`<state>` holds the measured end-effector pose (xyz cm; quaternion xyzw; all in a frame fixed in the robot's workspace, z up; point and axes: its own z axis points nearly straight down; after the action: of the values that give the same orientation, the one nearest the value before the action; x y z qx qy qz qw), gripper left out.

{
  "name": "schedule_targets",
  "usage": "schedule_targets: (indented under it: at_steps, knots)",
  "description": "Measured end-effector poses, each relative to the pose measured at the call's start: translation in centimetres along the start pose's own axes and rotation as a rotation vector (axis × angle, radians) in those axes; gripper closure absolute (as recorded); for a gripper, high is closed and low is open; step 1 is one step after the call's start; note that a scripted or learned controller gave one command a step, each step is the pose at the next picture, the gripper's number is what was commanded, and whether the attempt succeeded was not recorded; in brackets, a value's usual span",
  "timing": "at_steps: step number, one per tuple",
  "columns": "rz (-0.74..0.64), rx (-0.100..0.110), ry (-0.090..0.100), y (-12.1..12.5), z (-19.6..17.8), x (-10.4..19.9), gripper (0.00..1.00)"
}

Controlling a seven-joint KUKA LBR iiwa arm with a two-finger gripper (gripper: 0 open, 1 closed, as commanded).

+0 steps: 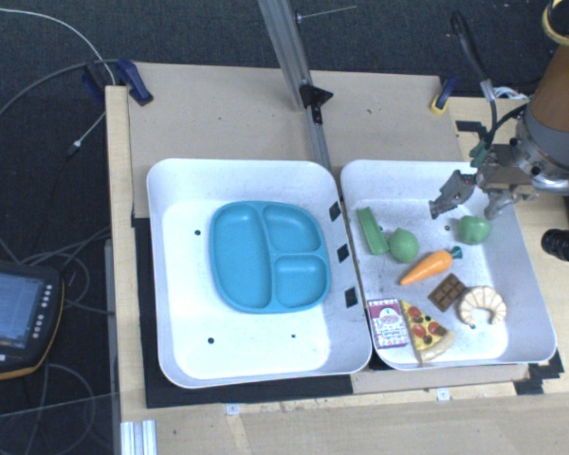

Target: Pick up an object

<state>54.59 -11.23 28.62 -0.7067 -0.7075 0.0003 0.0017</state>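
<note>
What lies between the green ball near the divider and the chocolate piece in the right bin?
In the camera view, the toy carrot lies between the green ball and the chocolate piece, slanted, its leafy end up-right.

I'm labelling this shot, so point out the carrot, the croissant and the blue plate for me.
carrot (427, 267), camera view, middle of its orange body.
croissant (482, 304), camera view, centre of its curved top.
blue plate (235, 254), camera view, floor of its large compartment.

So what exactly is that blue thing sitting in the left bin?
It is a light blue plastic-looking divided tray with rounded corners, lying flat and face up in the middle of the left shallow white bin. It has three compartments: one long section down its left side and two smaller ones stacked on its right. It sits slightly turned relative to the bin's walls. Nothing lies in it.
</note>
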Motion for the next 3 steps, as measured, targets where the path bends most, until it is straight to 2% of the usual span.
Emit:
schedule_targets:
  at_steps: [1,2,3]
  knots:
    - [0.000,0.000,0.000,0.0,0.0,0.0,0.00]
    - [0.002,0.006,0.001,-0.3,6.2,-0.4,0.00]
    - [0.001,0.005,0.001,-0.2,10.7,0.4,0.00]
